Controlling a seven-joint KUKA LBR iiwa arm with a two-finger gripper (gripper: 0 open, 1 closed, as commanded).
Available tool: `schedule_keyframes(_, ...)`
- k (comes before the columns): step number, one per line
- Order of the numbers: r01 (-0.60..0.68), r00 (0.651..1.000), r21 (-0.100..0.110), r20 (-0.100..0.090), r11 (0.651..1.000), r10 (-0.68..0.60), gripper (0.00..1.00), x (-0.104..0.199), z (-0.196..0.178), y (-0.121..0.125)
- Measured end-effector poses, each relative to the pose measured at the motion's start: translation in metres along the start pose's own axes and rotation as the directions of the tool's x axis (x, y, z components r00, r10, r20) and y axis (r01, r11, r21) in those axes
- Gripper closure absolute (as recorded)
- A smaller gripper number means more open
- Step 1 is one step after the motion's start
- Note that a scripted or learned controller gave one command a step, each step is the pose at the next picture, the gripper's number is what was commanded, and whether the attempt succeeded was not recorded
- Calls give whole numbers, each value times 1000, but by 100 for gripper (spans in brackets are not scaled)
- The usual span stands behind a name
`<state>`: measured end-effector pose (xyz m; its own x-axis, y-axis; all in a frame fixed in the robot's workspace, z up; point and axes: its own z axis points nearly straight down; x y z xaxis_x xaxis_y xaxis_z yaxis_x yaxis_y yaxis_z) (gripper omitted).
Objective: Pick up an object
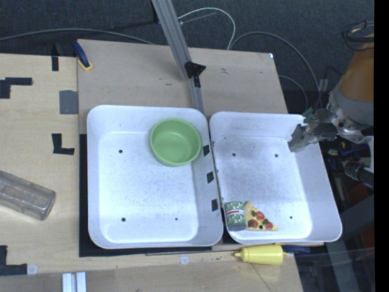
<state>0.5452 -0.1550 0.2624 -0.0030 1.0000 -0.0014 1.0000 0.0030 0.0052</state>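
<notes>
A green bowl (175, 141) sits in the left bin (103, 163) near its far right corner. A small packet with a pizza slice picture (248, 216) lies in the right bin (316, 187) at its near left corner. My gripper (299, 138) hangs over the right bin's far right edge, well away from the packet and the bowl. Nothing shows between its fingers.
A yellow bottle (262, 255) lies on the bench just in front of the right bin. A clear plastic cylinder (23, 195) lies at the far left. A grey pole (176, 35) slants down to the bins' far junction. Cables run behind the bench.
</notes>
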Motion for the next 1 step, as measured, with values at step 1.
schedule_keyframes(1, 4, 1000, 5, -3, 1000, -4, 100, 52, -5, 1)
